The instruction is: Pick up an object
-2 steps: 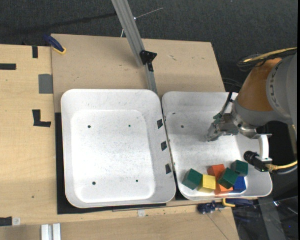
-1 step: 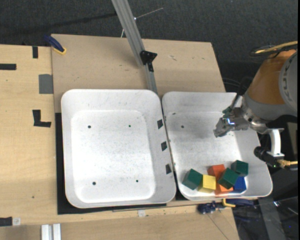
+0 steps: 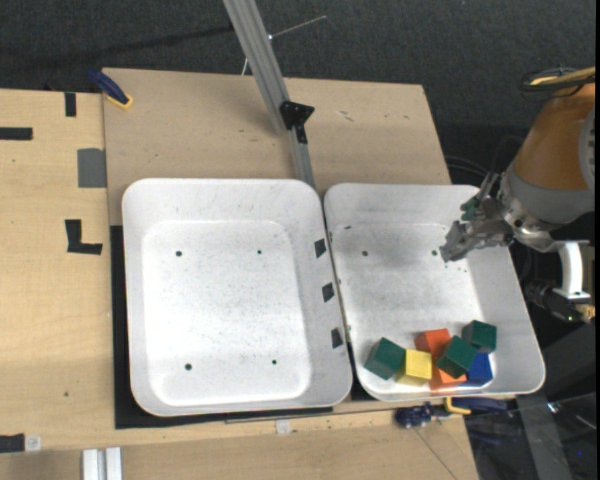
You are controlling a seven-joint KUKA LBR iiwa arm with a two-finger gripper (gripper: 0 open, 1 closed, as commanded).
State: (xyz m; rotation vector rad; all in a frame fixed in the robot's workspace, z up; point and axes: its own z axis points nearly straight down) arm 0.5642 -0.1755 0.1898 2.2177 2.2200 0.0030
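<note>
**Arm waits over right bin, blocks heaped in the near corner**

A plywood bench (image 3: 230, 118) on a dark floor carries two shallow white bins side by side, and you are looking down on both at a slant. Nearest you, in the front corner of the right bin (image 3: 400, 268), lies the whole stock of blocks in one tight huddle: a dark green cube (image 3: 386, 357) on the left flank, a yellow block (image 3: 417, 366) touching it, an orange block (image 3: 435, 342) behind, a second green block (image 3: 461, 353), a blue block (image 3: 480, 369) against the front wall, and a third green block (image 3: 482, 334) at the back right. They look like small, hard, plain-faced cubes, several tilted and leaning on each other. The left bin (image 3: 220, 288) sits just beside, across the shared rims.

Farther back, the gripper (image 3: 458, 244) hangs over the right bin's far right side, well apart from the heap, with the orange-banded arm (image 3: 555, 158) behind it. You cannot tell from here whether its claw is released or clenched; nothing shows in it.

Your step in hand appears to be the approach. Bring the gripper forward over the pile and pick an outlying piece, probably the dark green cube, whose left face stands free. Square the claw to flat faces, come down straight, and keep off the bin wall. A metal post (image 3: 265, 58) slants across the far bench.
</note>
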